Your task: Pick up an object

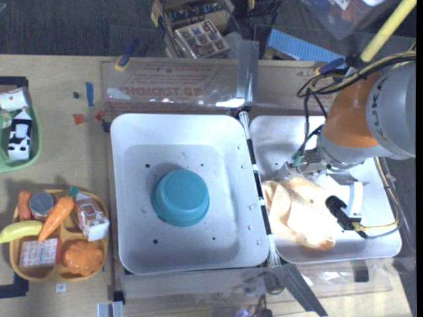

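The light wooden bench [66,78] carries, at its far left, a green tray [30,152] holding a small black-and-white cow figure [20,137], and below it a yellow divided plate [99,207] of toy food: a banana [18,230], a carrot [56,218], a small milk carton [90,218] and other pieces. Small blue and red bits lie scattered near the bench's upper left. Beyond the bench, on the dark floor, stand a cardboard box [195,18] of odds and ends and a blue pad [297,45]. The left white bin [125,144] holds a teal bowl [181,197], turned upside down, near its middle. A clear plastic sheet lies across the back edge of the bins. The right white bin [277,134] holds a crumpled pale yellow cloth [297,210] in its lower half. The grey arm [396,111] with its orange band [353,121] reaches in from the right, bent down over the right bin, wires looping around it. The pincer [310,167] points down just above the cloth's upper edge; I cannot tell how it stands, nor whether it has hold of anything.
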`<state>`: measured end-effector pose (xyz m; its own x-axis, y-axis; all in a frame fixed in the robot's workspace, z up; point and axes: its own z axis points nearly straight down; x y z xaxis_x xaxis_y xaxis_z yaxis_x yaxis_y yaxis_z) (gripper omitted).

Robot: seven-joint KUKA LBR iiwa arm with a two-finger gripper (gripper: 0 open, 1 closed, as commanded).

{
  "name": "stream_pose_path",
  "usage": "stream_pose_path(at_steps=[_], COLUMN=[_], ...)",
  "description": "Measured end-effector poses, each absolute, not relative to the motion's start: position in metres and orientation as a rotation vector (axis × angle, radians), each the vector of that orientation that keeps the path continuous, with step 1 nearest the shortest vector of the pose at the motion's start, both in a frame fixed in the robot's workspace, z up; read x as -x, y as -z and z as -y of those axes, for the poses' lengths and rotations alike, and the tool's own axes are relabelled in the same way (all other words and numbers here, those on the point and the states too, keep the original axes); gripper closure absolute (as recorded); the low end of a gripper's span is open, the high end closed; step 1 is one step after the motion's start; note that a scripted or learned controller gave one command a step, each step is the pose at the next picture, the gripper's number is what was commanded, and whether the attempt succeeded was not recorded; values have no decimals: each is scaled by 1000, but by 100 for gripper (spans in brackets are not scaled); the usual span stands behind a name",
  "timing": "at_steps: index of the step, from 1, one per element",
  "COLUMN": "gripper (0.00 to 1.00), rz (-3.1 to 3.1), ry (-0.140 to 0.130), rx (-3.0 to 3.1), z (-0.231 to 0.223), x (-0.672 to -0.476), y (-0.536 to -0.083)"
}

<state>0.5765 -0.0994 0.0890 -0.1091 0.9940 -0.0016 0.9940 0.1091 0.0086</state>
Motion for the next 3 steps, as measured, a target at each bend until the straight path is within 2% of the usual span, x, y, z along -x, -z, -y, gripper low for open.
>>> stream_pose_path(at_steps=[1, 2, 3], gripper=[100, 100, 100], rz=[-2326, -2500, -2895], ry=[-15, -2, -3], rx=[-2095, -1895, -1200], z=[101, 123, 79], x=[-578, -599, -627], y=[-100, -129, -200])
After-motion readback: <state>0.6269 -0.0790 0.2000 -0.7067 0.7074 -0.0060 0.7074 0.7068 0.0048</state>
